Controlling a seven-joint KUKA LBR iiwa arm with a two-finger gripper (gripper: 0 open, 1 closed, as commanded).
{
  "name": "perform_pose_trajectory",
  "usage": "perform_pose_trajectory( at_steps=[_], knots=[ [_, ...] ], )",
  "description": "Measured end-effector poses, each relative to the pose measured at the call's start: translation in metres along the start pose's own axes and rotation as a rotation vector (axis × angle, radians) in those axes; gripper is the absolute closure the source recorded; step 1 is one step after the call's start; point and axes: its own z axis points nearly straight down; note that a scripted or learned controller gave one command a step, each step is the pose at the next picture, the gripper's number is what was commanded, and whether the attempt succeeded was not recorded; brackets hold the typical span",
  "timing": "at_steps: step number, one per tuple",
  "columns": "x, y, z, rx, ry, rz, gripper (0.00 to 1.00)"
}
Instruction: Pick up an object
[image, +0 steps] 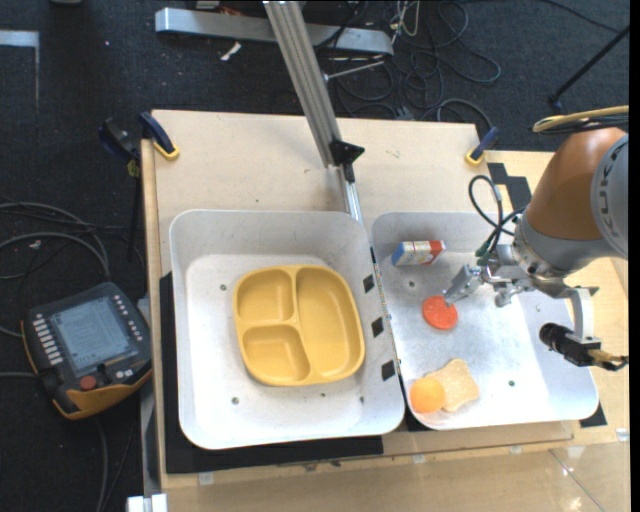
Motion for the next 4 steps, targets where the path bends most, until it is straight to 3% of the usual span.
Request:
perform_pose_trajectory(
  at_steps=[1,3,4],
  knots=[
    [-0.001,0.002,-0.013,-0.006,-0.002,0.000,1.00],
    [-0.010,0.004,-0.105,-0.011,-0.004,-0.001,1.00],
    [-0.010,0.005,-0.131,-0.010,-0.003,-0.001,1.00]
  ],
)
